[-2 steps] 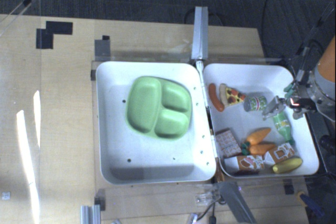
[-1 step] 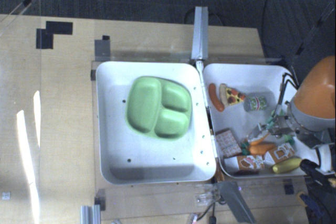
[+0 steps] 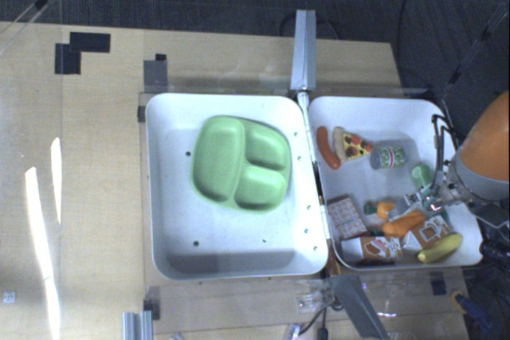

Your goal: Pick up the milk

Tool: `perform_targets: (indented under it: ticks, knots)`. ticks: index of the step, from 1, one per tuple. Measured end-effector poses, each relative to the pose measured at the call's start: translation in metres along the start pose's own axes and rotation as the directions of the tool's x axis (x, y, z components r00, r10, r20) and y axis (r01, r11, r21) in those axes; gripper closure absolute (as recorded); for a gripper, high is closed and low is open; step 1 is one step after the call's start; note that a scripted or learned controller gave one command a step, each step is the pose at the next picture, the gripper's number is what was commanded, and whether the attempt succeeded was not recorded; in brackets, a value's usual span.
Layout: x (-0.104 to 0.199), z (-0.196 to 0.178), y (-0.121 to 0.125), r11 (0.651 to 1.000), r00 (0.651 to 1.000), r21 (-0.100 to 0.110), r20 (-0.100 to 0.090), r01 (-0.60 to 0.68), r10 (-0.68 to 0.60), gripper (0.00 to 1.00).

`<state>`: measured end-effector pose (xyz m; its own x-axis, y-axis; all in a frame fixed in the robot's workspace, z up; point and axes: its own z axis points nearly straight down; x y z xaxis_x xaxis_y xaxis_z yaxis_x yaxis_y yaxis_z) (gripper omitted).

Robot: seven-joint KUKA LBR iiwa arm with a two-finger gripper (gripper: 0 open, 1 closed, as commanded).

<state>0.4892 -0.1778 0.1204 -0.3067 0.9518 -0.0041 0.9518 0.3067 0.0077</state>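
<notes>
Dark carpet lies behind the pale wooden bench [image 3: 96,171], which bears two white bins. A green divided plate [image 3: 241,163] lies in the left bin [image 3: 159,195]. Toy food crowds the right bin [image 3: 398,109]; the milk [image 3: 433,232] lies near its front right corner, beside a banana [image 3: 440,248]. Just above it hangs the hand [image 3: 431,199]; how wide it stands, I cannot tell.

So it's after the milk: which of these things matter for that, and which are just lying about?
Job: hand, milk (probably this carton), right bin.
Lying about: banana, carrot, brown box, waffle, can, pizza, sausage, green plate.
</notes>
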Motion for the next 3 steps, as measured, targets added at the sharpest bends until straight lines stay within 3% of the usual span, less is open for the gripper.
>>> perform_targets:
  ticks: [1,2,3]
  knots:
    - [0.049,0.032,0.109,1.000,1.000,-0.007,-0.001,0.013,-0.013,0.00]
    - [-0.031,0.035,0.168,1.000,1.000,0.001,0.000,0.013,-0.013,0.00]
    - [-0.034,0.034,0.174,0.971,0.971,0.018,-0.005,0.238,-0.238,0.00]
